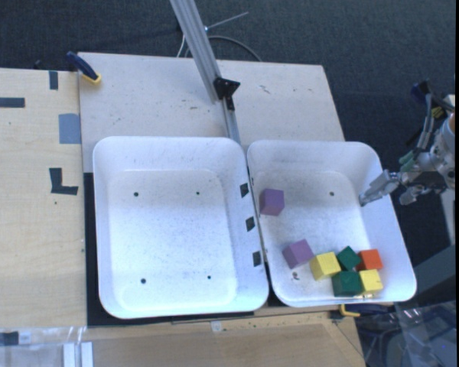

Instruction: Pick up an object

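The right bin [344, 155] holds several small cubes. A purple cube [271, 202] lies alone near the bin's left wall. Another purple cube [297, 252] sits nearer the front, beside a cluster of a yellow cube [325, 265], a green cube [347, 258], an orange cube [371, 260], a second green cube [346, 283] and a second yellow cube [371, 281]. My gripper [390, 189] hangs over the bin's right rim, fingers spread open with nothing between them. It is well behind the cluster.
The left bin [168, 147] stands beside the right one. A slanted metal rail [199, 40] crosses the bench from the top down to the gap between the bins. A blue and yellow tool [84, 67] lies at the bench's back left.
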`<action>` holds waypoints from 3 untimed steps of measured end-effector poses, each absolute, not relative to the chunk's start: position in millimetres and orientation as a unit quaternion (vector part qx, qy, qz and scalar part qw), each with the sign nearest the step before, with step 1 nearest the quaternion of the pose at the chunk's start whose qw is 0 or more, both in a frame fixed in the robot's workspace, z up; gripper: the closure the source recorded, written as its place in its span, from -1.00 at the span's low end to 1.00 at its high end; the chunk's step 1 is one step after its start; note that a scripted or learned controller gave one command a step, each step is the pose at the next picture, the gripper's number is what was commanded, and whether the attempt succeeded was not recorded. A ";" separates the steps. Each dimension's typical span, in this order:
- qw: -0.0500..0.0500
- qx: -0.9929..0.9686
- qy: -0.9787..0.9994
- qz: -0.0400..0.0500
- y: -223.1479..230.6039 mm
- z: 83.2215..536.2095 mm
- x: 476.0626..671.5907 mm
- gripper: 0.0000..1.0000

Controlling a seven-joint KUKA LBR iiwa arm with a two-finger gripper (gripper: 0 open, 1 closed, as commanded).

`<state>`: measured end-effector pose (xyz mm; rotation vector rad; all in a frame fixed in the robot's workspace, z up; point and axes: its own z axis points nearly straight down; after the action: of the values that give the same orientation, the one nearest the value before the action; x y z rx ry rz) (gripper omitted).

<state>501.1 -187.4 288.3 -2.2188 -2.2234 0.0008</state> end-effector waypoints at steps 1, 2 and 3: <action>0.004 -0.705 -0.709 0.002 -137.4 186.0 543.9 -1.00; 0.004 -0.707 -0.708 0.002 -94.5 91.4 482.3 -1.00; 0.003 -0.707 -0.707 0.001 -95.8 103.1 483.7 1.00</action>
<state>483.7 -95.8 103.1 -2.2168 -2.2178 0.0042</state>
